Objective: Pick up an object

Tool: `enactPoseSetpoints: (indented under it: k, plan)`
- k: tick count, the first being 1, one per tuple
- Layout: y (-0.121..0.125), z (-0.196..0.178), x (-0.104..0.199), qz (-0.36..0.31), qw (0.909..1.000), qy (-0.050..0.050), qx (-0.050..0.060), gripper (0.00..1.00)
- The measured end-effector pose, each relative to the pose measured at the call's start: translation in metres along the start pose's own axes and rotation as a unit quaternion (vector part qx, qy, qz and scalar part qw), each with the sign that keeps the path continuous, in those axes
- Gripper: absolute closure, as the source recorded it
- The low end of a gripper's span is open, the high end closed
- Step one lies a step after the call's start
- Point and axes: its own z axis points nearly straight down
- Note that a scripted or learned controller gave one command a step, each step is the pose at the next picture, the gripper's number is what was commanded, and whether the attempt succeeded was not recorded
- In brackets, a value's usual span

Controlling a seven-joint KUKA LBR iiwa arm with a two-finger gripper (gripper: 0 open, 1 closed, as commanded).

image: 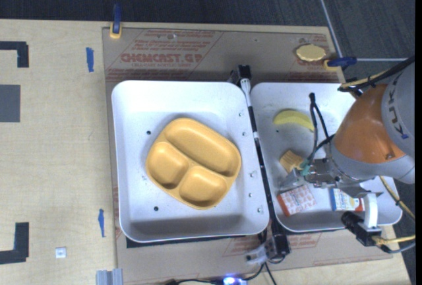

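Your grey-and-orange arm [372, 135] is reaching into the right bin [264, 145], the landmark here, while the left bin [125, 145] beside it is carrying a yellow three-part tray [192, 161]. Inside the right bin, a banana [295, 120] is lying near the far wall, a small tan block [290, 160] is sitting at the middle, and a red-and-white packet [298, 200] is lying flat toward the near wall. The gripper [310, 171] is hanging low between block and packet, just beside both; you cannot tell how its tips are set, and nothing is showing between them. If the block is your target, it is looking light and stiff with some edges to pinch, best taken across its short sides. The packet is likely thin, slick and floppy, hard to lift off the floor. The banana is probably light but curved, so you are better off gripping its middle.
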Motion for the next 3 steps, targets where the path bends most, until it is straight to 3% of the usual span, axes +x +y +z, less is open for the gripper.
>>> enactPoseSetpoints:
  k: [3]
  plan:
    - [0.0001, 0.0000, 0.0031, 0.000, 1.0000, 0.000, 0.000, 0.00]
